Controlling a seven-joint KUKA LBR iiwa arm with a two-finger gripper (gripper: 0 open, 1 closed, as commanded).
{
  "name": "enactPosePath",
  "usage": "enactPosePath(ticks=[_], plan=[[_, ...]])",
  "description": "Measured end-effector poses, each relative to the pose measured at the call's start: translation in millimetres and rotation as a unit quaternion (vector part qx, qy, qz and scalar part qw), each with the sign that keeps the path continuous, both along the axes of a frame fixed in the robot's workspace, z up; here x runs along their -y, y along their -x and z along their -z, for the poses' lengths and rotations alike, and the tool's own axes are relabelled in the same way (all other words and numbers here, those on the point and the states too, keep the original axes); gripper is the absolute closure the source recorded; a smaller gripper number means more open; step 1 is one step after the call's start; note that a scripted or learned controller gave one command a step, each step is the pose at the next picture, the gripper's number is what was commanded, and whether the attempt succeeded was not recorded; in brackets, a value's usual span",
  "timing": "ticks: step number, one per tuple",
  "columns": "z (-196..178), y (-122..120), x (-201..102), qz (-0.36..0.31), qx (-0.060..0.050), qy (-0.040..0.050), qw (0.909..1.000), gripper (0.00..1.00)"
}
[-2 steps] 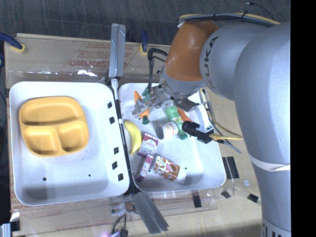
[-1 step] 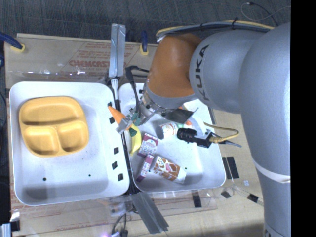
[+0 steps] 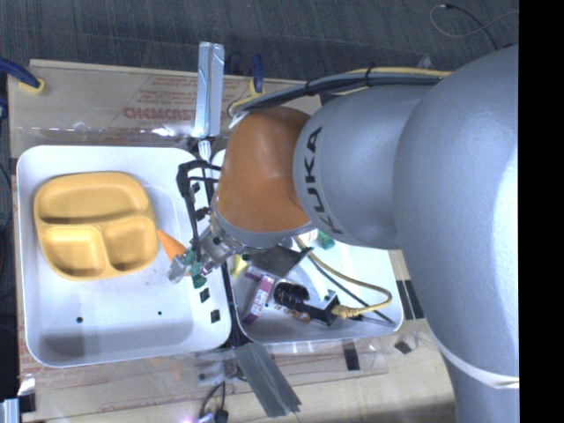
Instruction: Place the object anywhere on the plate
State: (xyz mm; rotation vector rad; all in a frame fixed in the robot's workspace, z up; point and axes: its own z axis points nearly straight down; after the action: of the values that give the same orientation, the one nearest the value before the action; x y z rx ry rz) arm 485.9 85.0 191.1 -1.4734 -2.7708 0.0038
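My gripper (image 3: 187,267) hangs at the left bin's (image 3: 44,342) right edge, jaw state unclear, an orange object (image 3: 170,242) beside it, near the yellow plate (image 3: 92,223)

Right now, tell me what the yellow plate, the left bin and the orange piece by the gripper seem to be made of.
Plate: probably moulded plastic, yellow with a soft sheen; its three compartments have smooth rounded walls.
Left bin: likely plastic too, plain white and matte, with rounded corners and a raised rim.
Orange piece: small and pointed, beside the gripper; too small to say, perhaps plastic or foam.
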Motion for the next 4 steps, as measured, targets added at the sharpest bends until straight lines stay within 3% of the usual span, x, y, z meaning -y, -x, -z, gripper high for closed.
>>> enactPosePath(ticks=[1, 2, 3, 4], plan=[[0, 0, 1, 0.001, 0.000, 0.0001, 1.0000, 0.00], [101, -2, -82, 0.070, -0.002, 0.0013, 0.9976, 0.00], [92, -2, -80, 0.069, -0.003, 0.0021, 0.9976, 1.00], [-46, 9, -30, 0.193, 0.001, 0.0001, 0.9811, 1.00]])
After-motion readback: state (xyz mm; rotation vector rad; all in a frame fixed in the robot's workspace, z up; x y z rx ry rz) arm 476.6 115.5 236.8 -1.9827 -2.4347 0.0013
